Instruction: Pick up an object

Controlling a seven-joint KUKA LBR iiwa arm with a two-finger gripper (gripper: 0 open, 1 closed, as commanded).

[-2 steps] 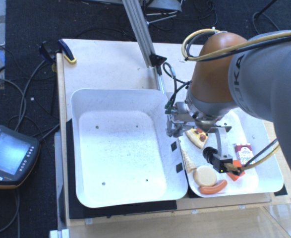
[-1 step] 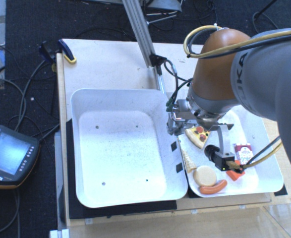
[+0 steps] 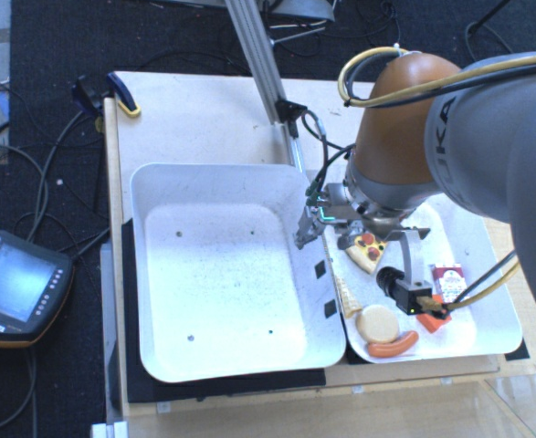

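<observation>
In the camera view, two shallow white bins are seen side by side on the worktop (image 3: 204, 94). The grey arm (image 3: 487, 126) with its orange band (image 3: 404, 108) is reached in from the right and is held over the right bin (image 3: 491, 336). The hand (image 3: 377, 240) is largely covered by the wrist, and whether it is open or closed cannot be told. A toy pizza slice (image 3: 366, 252) is seen directly beneath the hand, seemingly touching it, though no object can be made out between the gripping parts. Nearer the camera, a round beige disc (image 3: 378, 322) and an orange-red toy sausage (image 3: 393, 343) are laid just beside each other. A small red-and-white carton (image 3: 448, 283) is found to the right of the hand, near a black fitting (image 3: 404, 286) of the arm. The left bin (image 3: 158, 190) lies beside the hand's left.
</observation>
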